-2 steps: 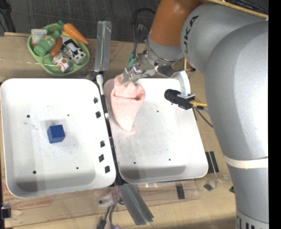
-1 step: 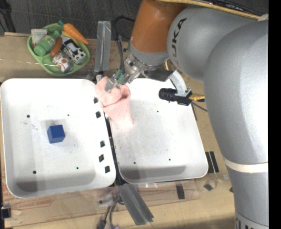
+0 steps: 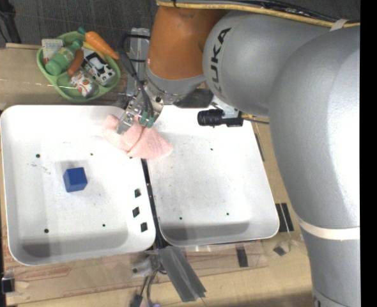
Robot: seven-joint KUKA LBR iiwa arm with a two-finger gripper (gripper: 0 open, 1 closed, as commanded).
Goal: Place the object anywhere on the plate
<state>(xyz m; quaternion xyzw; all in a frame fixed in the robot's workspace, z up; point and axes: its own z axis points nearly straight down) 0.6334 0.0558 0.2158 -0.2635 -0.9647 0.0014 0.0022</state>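
Although the arm hung low over the far end of the bins, the cube lay alone on the floor of the left bin, well apart from the plate. I took that blue cube to be the object, since nothing else loose sat in either bin. The pink plate lay across the ridge where the left bin met the right bin, and it looked tilted rather than flat. The gripper was down at the plate's far left edge, touching it or just above it. Whether it was open or closed could not be told, and nothing could be made out in its grasp.

Several things could go wrong from there. A gripper that close to the plate could catch its rim and drag or flip it off the ridge, which would move the target. A plate perched on a slant was a poor landing spot, so a cube let go there could slide off into either bin. The cube had yet to be fetched, and a hard, square-edged block could easily slip from a misaligned grasp. The green bowl of toys sat close behind the bins, where a wide swing could knock it.
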